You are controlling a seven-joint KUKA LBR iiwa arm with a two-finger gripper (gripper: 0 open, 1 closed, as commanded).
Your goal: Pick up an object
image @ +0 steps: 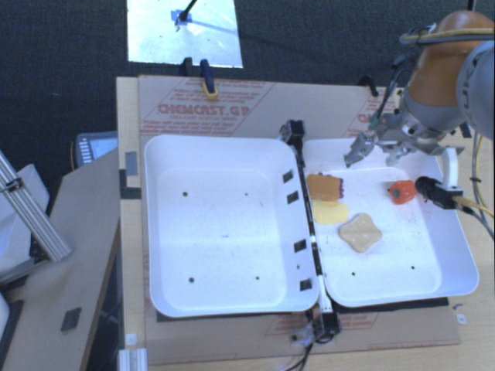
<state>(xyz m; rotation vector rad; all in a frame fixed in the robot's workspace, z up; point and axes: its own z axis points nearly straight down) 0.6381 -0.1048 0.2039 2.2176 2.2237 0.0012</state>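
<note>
**Gripper above the right bin, nothing in it**

Nearest you in the shallow white right bin [456, 273] lies a tan puffy square piece [360, 233]. Beyond it sit a flat yellow piece [331, 213], an orange block [324, 187] and a small red-orange object [401, 192]. Farther back, the grey two-finger gripper [377, 153] hovers with fingers spread, holding nothing.

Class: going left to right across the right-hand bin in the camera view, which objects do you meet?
Orange block with a purple edge → tan cushion-shaped piece → small red-orange object.
</note>
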